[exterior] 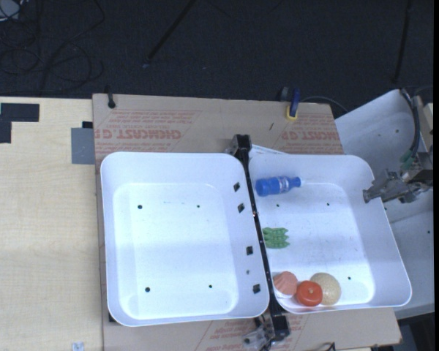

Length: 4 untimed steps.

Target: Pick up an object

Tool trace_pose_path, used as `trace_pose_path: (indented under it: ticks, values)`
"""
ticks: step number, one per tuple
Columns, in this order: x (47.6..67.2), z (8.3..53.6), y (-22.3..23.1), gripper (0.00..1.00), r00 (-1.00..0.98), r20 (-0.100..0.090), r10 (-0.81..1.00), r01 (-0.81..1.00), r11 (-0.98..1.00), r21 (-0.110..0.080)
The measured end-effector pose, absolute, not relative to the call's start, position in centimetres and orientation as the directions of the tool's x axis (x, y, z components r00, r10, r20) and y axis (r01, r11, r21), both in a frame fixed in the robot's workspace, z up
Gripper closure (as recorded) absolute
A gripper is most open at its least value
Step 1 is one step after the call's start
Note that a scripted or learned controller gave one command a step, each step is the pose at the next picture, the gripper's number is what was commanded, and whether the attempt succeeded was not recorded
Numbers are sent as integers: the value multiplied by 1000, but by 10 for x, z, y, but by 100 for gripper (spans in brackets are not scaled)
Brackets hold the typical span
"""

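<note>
The brown cardboard sheet under the two white bins reads "CHEMCAST". The gripper hovers at the right bin's rim, its finger state impossible to tell.

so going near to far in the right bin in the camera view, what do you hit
red round object → green object → blue bottle, all inside the right bin

Two bins, five small objects

Two white bins; left of the gripper lie one blue bottle, one green piece, one red round object, one pink, one tan.
</note>
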<state>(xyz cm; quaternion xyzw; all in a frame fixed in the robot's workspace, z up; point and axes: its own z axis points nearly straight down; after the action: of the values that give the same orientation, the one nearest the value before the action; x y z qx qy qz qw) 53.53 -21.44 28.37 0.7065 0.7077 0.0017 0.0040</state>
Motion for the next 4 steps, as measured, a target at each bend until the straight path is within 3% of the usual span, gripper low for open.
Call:
trace_pose_path:
  ticks: [1,2,4]
  values:
    - [534,286,-214,100,-4,0,1000,1000,4,-3]
    - [571,233,-212,100,-4,2,1000,1000,4,-5]
    - [570,256,-214,100,-10,0,1000,1000,10,-4]
